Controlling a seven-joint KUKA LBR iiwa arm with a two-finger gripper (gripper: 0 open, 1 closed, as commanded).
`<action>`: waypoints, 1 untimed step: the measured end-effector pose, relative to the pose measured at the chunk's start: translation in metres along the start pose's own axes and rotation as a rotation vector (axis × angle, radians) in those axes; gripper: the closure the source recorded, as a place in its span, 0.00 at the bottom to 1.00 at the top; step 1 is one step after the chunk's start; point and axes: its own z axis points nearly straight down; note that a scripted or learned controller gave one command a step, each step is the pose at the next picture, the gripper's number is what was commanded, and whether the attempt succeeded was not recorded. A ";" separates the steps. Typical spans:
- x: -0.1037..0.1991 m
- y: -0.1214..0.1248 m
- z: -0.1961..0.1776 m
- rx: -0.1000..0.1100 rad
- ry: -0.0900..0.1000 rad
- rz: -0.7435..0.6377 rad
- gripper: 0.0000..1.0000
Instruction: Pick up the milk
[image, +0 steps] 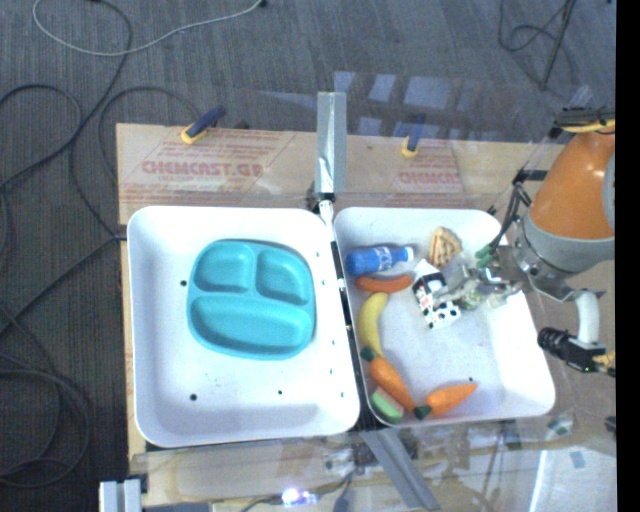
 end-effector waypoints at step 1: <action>0.032 -0.027 0.032 0.000 -0.001 -0.062 0.00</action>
